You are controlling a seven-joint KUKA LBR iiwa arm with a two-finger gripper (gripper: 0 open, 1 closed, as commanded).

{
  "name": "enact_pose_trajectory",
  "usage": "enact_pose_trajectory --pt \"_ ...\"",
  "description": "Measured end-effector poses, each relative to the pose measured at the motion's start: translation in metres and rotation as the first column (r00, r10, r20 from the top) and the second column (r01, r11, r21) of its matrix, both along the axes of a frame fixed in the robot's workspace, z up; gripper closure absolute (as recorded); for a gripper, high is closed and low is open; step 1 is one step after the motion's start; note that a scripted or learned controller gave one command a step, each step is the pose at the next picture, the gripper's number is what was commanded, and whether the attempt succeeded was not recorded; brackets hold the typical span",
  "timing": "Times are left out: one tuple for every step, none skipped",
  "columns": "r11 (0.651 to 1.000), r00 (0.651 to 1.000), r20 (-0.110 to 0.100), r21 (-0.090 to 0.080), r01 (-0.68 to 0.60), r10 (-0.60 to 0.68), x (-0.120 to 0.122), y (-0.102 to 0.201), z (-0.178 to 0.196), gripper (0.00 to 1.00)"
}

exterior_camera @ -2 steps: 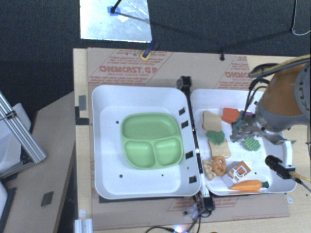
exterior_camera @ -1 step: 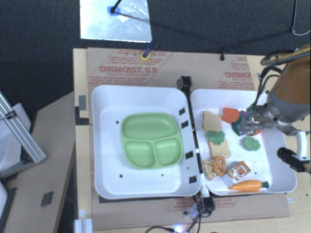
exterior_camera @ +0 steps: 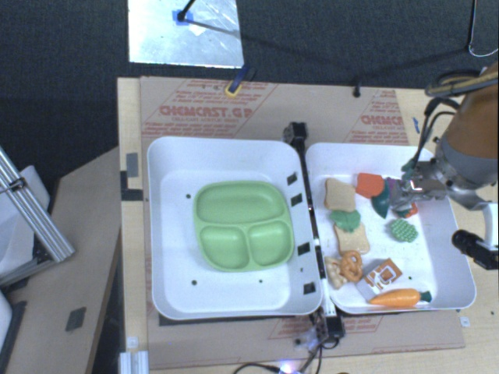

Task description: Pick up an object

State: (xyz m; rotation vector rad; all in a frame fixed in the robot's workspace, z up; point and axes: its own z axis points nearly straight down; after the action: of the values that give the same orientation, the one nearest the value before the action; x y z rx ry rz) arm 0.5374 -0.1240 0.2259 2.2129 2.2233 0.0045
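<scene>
A: Right bin (exterior_camera: 466, 287), front to back?
B: Carrot (exterior_camera: 399, 297), pretzel (exterior_camera: 350, 266), green waffle (exterior_camera: 403, 230), bread (exterior_camera: 339, 195), orange piece (exterior_camera: 369, 184).
A: Gripper (exterior_camera: 402, 195)?
B: Down by a teal item (exterior_camera: 381, 203), just beside the orange piece. Grip state: can't tell.

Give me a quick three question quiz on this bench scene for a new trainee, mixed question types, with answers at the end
1. True or false: the green divided plate lies in the left bin.
2. Which item lies nearest the front edge of the right bin? A) toy carrot B) pretzel C) bread slice
3. Fill in: the tool sits over the ____ bin.

Key: 1 true; 2 A; 3 right.
</scene>
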Motion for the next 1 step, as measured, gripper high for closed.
enact_pose_trajectory --pt "1.0 1.0 -0.004 0.002 -0.004 0.004 -0.0014 0.0441 0.0043 1.0"
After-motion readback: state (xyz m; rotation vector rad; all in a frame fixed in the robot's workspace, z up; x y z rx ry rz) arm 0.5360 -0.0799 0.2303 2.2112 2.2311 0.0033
